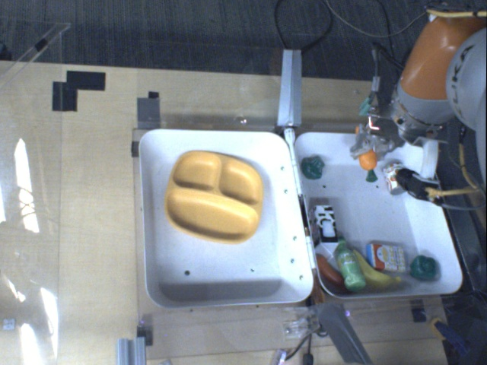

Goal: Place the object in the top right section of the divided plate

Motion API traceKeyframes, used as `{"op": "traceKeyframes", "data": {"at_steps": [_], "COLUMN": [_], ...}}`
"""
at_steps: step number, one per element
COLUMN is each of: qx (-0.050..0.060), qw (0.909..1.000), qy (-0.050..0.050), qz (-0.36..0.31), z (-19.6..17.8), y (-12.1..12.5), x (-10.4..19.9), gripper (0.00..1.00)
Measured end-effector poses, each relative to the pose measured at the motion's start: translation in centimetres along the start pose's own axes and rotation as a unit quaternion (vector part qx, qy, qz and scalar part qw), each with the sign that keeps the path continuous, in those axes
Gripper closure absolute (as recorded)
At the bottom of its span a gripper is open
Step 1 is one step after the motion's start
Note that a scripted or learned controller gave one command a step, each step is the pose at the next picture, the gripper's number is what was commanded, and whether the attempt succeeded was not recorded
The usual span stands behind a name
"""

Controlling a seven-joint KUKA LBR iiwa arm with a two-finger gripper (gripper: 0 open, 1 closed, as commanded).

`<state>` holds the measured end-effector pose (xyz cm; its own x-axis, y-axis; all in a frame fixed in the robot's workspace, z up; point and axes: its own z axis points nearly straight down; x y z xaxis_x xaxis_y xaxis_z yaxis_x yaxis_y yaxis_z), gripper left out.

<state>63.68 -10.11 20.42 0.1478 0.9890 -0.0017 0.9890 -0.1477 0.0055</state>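
The bench [84, 204] is pale wood and carries two white bins side by side, with dark carpet beyond its far edge. The left bin [152, 265] holds one thing, the yellow divided plate [214, 196], lying a little left of the bin's middle with two small sections on its far side and one long section nearer the camera; nothing lies in its top right section. The right bin [426, 226] holds everything else. The arm [441, 59], grey with an orange band, comes in from the upper right and ends over the far right part of that bin. The gripper [369, 154] hangs there, and a small orange object [367, 160] sits right at its tip, with a green bit just beneath; whether the fingers are spread or pinching the object, I cannot tell. Along the bin's near edge lies a cluster: a banana [377, 274], a green bottle [348, 268] touching it on the left, a red piece [327, 267] beside the bottle, and a small carton [386, 255] just behind the banana. A black-and-white box [325, 221] rests against the bin's left wall. A teal lump [424, 268] sits in the near right corner, and another teal lump [312, 166] lies in the far left corner, well apart from the gripper.
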Motion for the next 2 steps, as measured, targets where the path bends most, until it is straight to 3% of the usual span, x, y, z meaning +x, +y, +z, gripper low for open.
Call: {"op": "traceKeyframes", "data": {"at_steps": [1, 2], "qx": [0.000, 0.000], "qw": [0.9988, 0.9977], "qy": [0.001, 0.002], "qz": [-0.049, -0.067], "z": [1.8, 1.5], "y": [-1.9, -2.1], "x": [5.8, 15.2], "gripper": [1.00, 1.00]}}
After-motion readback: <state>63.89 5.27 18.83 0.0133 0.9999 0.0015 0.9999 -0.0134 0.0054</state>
